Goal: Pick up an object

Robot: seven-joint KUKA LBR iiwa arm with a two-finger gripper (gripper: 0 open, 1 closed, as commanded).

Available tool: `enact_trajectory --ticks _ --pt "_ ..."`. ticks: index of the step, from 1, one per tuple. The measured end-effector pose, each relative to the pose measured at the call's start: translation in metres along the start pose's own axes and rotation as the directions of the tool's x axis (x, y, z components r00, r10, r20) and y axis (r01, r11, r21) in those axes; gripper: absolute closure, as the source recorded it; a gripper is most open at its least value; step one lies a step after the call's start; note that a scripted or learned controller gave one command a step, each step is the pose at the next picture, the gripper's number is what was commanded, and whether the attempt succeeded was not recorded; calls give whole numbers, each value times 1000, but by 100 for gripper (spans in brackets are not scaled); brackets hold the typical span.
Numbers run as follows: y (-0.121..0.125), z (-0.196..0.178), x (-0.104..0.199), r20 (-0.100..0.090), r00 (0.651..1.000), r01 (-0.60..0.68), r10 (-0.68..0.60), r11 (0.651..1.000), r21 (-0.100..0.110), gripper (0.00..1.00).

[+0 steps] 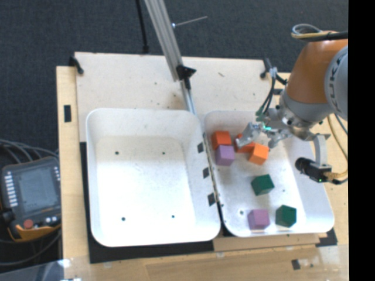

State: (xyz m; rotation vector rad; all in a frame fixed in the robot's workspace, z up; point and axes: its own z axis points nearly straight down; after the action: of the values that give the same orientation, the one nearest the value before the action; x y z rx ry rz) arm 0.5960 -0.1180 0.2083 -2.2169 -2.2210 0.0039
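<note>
The small orange cube (pixel 258 153) sits in the upper middle of the right-hand shallow white bin (pixel 310 212), turned corner-on to the bin's walls; being a cube, it shows no long axis. Right at its upper-left edge is the two-finger gripper (pixel 251 140), and there its grey fingers (pixel 245 138) reach down and leftward from the wrist, but whether they are spread or closed cannot be told, nor whether they pinch the cube. Just left of it, a second orange cube (pixel 221 139) stands against a pale purple cube (pixel 225 155), the two touching near the bin's left wall. Below the task cube lies a dark green cube (pixel 262 184), apart from it. Down by the front wall, another purple cube (pixel 258 218) and another dark green cube (pixel 286 215) sit side by side. The grey arm with its orange band (pixel 313 75) comes in from the right. The left-hand white bin (pixel 96 127) lies alongside.
</note>
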Motion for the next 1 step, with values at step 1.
enact_trajectory --ticks 1 --pt "1 -3 0 1 1000 -1 1 1000 -5 0"
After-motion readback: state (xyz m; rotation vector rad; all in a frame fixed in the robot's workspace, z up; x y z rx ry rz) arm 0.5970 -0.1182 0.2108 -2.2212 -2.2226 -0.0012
